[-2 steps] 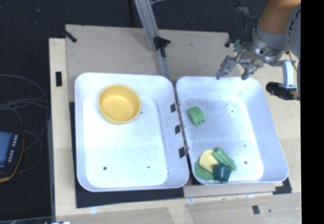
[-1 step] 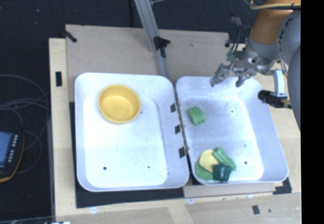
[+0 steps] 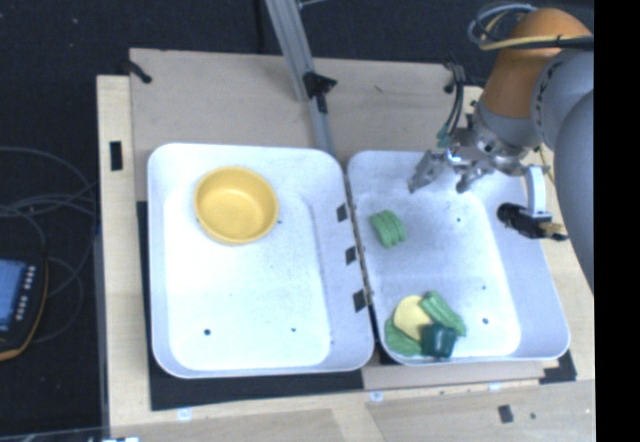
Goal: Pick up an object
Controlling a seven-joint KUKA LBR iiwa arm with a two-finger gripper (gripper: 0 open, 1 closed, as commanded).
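My gripper (image 3: 441, 180) hangs over the far part of the right bin (image 3: 520, 275), fingers spread open with nothing between them. A small green object (image 3: 387, 228) lies in that bin, to the left of and nearer than the gripper, close to the bin's left wall. At the bin's near left corner sits a cluster: a yellow piece (image 3: 409, 313), a light green piece (image 3: 441, 310) and a dark green block (image 3: 437, 340), touching one another.
A yellow bowl (image 3: 236, 205) stands in the far left part of the left bin (image 3: 250, 330). A grey metal post (image 3: 290, 25) rises slantwise behind the bins. The divider between the bins carries small black clips (image 3: 352, 255).
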